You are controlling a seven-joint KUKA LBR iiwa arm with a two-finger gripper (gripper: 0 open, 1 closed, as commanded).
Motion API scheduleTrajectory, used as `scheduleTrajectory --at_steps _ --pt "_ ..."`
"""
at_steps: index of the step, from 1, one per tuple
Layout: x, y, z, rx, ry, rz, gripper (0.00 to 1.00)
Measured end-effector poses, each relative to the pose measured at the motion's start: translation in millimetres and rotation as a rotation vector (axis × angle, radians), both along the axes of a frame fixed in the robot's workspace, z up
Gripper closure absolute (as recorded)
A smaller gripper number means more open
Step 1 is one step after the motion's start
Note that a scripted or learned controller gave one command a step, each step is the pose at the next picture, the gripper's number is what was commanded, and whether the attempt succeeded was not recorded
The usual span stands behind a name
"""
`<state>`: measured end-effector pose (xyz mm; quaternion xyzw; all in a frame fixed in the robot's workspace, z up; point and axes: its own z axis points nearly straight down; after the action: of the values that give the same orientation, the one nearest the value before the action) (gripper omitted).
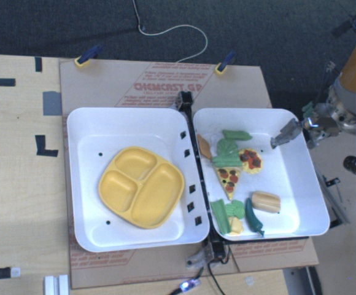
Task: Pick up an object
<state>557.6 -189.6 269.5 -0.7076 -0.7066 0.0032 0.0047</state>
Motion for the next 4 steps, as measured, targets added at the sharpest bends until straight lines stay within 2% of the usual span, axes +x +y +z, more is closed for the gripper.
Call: scheduleTrajectory --at_steps 1,3,4 --pt "1.9 0.1 5.4 -0.002 -0.010 0.003 0.00" --pt "-10.4 -6.1 -103.2 -0.002 -0.004 0.002 0.00" --pt "-18.5 2.3 -160.7 0.000 -0.004 0.003 0.00"
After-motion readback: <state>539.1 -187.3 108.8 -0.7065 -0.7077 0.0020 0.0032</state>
